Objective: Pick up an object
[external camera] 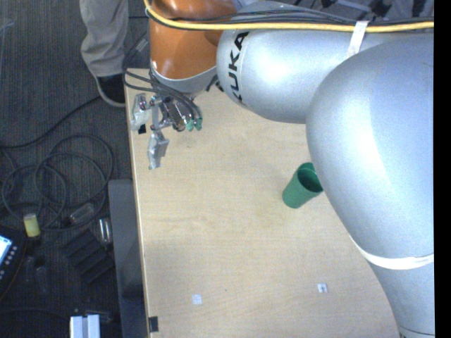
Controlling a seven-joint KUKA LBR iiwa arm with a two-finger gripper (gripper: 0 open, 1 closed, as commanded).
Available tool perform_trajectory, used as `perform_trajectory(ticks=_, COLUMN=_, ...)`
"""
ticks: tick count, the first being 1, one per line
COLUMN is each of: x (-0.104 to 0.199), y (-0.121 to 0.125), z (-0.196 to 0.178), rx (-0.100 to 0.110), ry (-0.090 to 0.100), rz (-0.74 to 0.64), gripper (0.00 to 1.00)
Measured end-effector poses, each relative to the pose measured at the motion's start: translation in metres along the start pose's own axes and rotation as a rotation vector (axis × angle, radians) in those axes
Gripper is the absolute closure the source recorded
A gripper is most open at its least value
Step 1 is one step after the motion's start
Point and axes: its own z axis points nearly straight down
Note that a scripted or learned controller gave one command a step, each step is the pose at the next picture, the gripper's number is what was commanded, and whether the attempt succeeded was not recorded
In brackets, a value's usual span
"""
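Gripper (pixel 158 141) hangs at the far left edge of the bench (pixel 225 259), under the orange wrist band (pixel 184 34); whether it is open or closed I cannot tell, and nothing shows in its hold. A green cup (pixel 301 186) lies tipped well apart, toward the right edge, partly under the arm (pixel 338 83). Closing where it hangs would likely catch nothing, and the cup could roll if nudged.
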Motion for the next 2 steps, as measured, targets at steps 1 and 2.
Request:
perform_trajectory(ticks=1, x=-0.001, y=0.002, z=-0.011, rx=-0.006, ry=-0.006, rz=0.001, gripper=1.0)
perform_trajectory(ticks=2, x=0.01, y=0.022, z=0.118, rx=0.0, ry=0.001, rz=-0.197, gripper=1.0)
